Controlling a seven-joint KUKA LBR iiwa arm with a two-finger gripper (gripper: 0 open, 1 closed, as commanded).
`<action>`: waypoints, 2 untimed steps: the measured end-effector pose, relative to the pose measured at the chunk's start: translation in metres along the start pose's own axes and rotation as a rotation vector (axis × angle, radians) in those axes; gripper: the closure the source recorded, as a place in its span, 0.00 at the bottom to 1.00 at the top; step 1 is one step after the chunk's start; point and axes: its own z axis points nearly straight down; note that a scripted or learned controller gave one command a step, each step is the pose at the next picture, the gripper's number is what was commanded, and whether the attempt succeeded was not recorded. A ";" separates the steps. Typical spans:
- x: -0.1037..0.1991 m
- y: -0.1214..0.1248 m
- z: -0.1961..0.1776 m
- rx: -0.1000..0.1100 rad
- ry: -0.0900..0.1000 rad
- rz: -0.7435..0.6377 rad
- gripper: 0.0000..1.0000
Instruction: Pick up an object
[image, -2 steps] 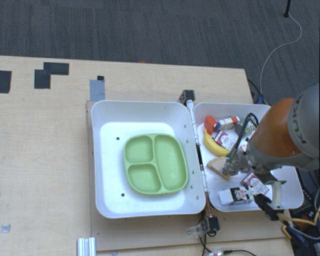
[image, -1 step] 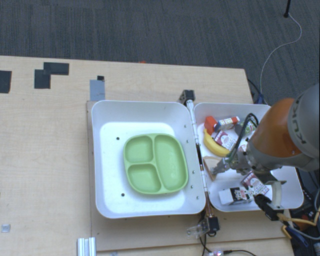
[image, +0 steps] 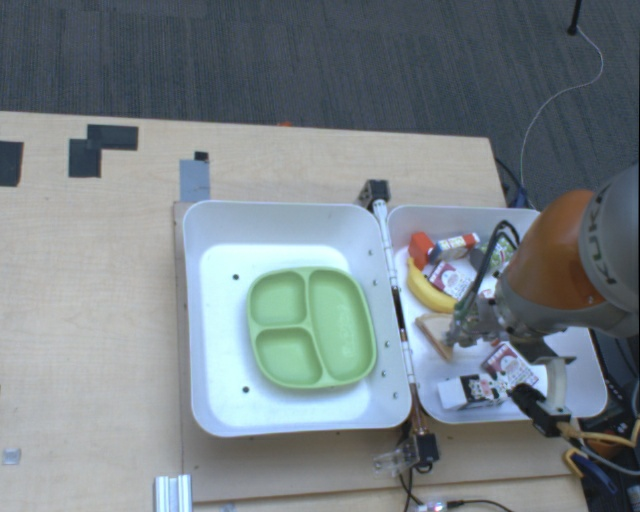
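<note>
A dark carpet runs behind a pale wooden counter (image: 90, 330) with two shallow white bins on it. The left bin (image: 215, 400) holds a green divided plate (image: 310, 328). The right bin (image: 590, 395) is cluttered: a banana (image: 428, 290), a red-capped tube (image: 445, 244), small printed packets (image: 510, 368), a dark-printed box (image: 470, 390) and a tan wedge (image: 435, 333) that looks like bread.

The arm (image: 560, 262) hangs over this bin with the gripper (image: 462, 330) down beside the wedge, nothing visibly in it; I cannot tell whether it is apart or together.

I'd guess the wedge is light, soft and crumbly, so take it gently across its thick middle. The packets look slippery and flat. The banana seems firmer, best taken mid-length.
</note>
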 end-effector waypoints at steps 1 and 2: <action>0.000 0.000 0.000 0.000 0.000 0.001 0.00; 0.001 0.002 -0.010 -0.004 0.000 -0.003 1.00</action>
